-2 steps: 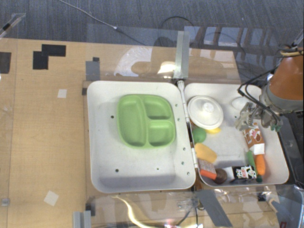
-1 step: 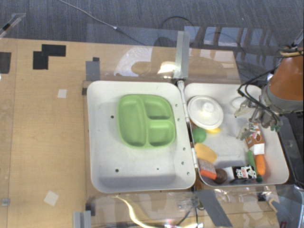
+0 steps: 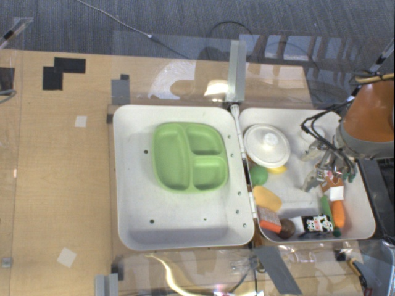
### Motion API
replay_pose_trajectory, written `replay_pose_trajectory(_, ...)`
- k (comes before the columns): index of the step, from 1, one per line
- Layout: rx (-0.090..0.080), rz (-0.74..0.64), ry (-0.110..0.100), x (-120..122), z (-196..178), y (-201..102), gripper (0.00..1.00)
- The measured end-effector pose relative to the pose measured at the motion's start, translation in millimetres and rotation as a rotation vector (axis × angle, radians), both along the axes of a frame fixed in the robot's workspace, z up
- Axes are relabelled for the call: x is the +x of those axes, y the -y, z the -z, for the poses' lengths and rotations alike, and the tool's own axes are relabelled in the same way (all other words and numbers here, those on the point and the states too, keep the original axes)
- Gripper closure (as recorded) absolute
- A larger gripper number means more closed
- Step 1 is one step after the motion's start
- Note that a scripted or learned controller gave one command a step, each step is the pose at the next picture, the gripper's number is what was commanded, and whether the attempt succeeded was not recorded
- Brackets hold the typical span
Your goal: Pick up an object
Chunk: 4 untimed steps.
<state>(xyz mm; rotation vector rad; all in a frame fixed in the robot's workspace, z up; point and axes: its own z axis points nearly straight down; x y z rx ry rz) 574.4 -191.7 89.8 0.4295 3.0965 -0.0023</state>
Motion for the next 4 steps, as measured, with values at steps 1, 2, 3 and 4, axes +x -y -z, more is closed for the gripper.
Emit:
replay_pose_trajectory(1,0.002,0.148,0.002,-58.5,-0.9,14.5,0.00)
replay_pose_trajectory(2,-0.004,0.142,0.022,-52.2,-15.7,15.0,1.00)
replay_pose_trajectory(3,0.005,0.253,0.008,-1.7,-151.5,-33.0,1.00)
replay_pose_trajectory(4,0.005,0.257,-0.004,-4.7,-145.8,-30.8,0.00)
